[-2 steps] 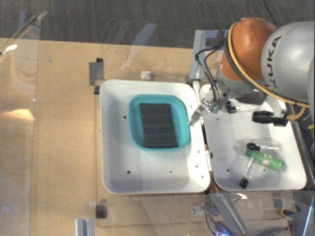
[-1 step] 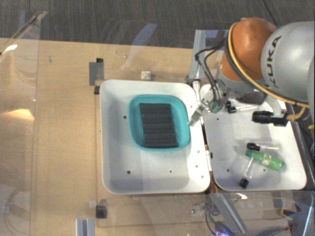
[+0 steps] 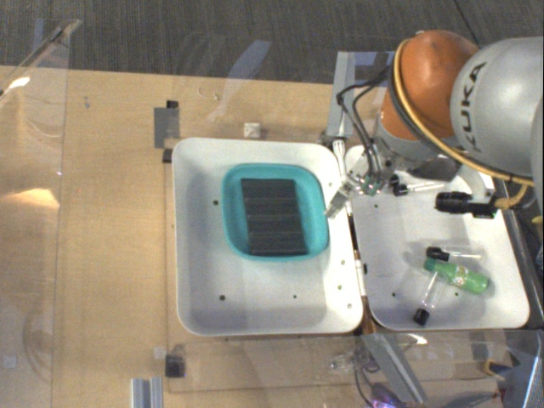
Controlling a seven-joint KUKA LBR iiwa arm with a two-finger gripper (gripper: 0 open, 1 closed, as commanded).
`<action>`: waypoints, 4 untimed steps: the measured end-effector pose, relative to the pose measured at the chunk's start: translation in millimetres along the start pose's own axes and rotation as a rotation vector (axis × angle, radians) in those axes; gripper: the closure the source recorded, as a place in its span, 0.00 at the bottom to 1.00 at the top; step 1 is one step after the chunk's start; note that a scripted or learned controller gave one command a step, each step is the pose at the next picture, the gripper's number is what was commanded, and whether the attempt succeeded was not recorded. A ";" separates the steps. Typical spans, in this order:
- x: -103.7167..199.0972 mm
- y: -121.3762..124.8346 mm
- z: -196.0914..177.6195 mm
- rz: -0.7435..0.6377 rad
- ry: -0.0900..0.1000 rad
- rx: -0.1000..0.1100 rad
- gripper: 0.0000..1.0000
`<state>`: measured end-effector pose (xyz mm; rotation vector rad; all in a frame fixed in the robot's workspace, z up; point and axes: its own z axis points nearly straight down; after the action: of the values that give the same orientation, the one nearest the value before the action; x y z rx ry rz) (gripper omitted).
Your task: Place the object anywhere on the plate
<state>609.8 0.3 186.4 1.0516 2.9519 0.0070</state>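
Note:
A teal plate [image 3: 232, 195] with rounded corners sits in the left bin [image 3: 200, 279]. A dark ribbed rectangular object [image 3: 272, 218] lies flat on the middle of the plate. My gripper [image 3: 337, 179] hovers at the plate's right edge, over the divide between the two bins. Its thin fingers [image 3: 337, 201] are spread open with nothing between them.
The right bin [image 3: 399, 236] holds a green bottle [image 3: 459, 275] and a clear tube with black ends [image 3: 427, 294] at its front right. The arm's orange band and grey body cover that bin's back part. A small pale cube [image 3: 252, 129] lies on the bench behind the left bin.

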 end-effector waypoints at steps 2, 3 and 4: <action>0.0 0.0 0.0 0.000 0.000 0.000 0.00; 0.0 0.0 0.0 0.000 0.000 0.000 0.00; 0.0 0.0 0.0 0.000 0.000 0.000 0.00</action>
<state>609.8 0.3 186.4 1.0516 2.9519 0.0070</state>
